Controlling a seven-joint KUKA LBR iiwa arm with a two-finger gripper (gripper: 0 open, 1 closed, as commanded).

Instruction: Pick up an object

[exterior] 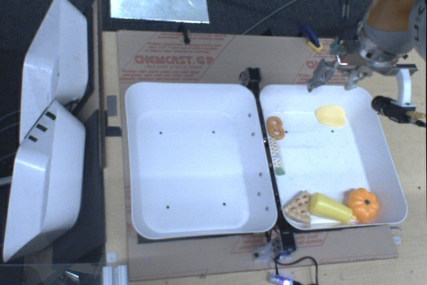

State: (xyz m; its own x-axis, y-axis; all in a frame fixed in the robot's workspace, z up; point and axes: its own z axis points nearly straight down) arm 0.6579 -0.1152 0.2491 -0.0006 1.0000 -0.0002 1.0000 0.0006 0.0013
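Cardboard sheet (180, 53) under bins reads "CHEMCAST GP" in red, rest illegible. Arm enters top right, wrist bent down; gripper (335, 77) over far rim of right bin (387, 163), fingers spread, holding nothing. Yellow disc (330, 115) just below; pretzel (274, 127), pizza slice (298, 206), yellow pepper (329, 207), pumpkin (362, 203) in same bin.

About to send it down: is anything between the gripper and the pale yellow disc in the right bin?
Nothing visible. The gripper hangs over the right bin's far rim, and the disc lies just below it in the view on bare floor. The pretzel sits off to the left.
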